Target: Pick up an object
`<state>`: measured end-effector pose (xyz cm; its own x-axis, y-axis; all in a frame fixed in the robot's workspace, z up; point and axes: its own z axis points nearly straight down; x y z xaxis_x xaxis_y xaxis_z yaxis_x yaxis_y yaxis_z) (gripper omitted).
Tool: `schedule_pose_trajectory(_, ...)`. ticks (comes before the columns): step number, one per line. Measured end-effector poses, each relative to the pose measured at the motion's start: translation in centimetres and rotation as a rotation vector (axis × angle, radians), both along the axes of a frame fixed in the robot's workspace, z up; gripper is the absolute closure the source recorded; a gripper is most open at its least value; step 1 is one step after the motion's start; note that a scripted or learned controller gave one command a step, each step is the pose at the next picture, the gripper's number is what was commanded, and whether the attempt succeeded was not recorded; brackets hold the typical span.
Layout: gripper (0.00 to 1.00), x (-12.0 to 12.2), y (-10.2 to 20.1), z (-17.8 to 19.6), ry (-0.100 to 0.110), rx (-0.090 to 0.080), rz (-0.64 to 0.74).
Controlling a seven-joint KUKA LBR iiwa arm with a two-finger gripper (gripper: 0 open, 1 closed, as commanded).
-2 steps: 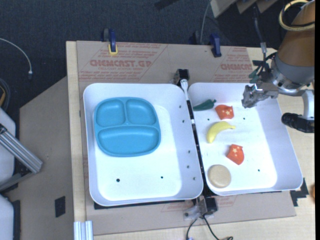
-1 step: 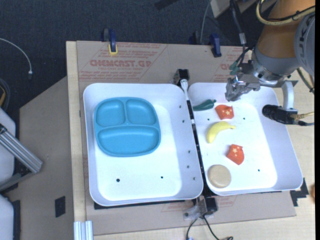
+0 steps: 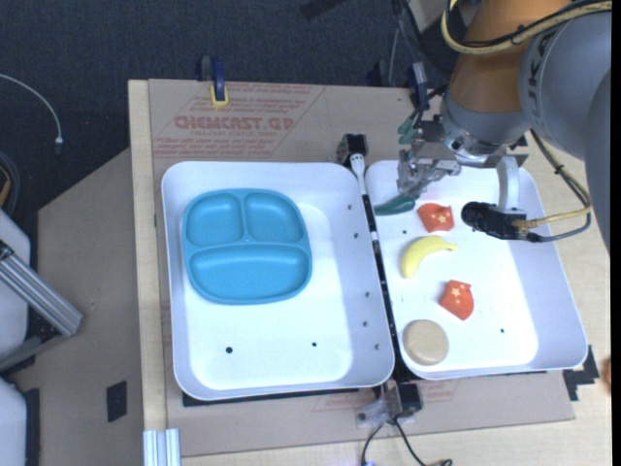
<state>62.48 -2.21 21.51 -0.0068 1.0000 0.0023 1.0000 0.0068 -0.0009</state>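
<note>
Reaching in from the right of the camera view, the grey arm point(image 3: 543, 56) with its orange band positions the gripper point(image 3: 419, 178) over the far left part of the right bin point(image 3: 543, 348), close to the divider between the two bins. Whether the gripper is released or clenched cannot be told from this view, because the wrist body and cabling mask the tip of the tool. A teal green object point(image 3: 393, 205), flat and leaf-like in outline, lies on the bin floor directly under and just in front of the gripper, its left end near the bin's left wall; contact between the two cannot be confirmed. A red wedge with pale spots point(image 3: 436, 217) lies just to the right of the teal object and near the gripper. A yellow banana point(image 3: 425, 253) lies closer to the camera, in the middle of the bin and apart from the gripper. A second red piece point(image 3: 457, 299) lies nearer again, to the right of the banana. A round tan disc point(image 3: 425, 341) rests near the bin's front left corner, well apart from the gripper. A black cylindrical part point(image 3: 490, 219) on the arm hangs over the right side of the bin. The left bin point(image 3: 291, 357) holds a blue divided plate point(image 3: 247, 246) with three compartments, well apart from the gripper.
</note>
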Motion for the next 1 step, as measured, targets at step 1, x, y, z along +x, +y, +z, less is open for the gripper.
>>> schedule_pose_trajectory(1,1.00,0.92,5.18,-0.77,-0.003,-0.002,-0.002)
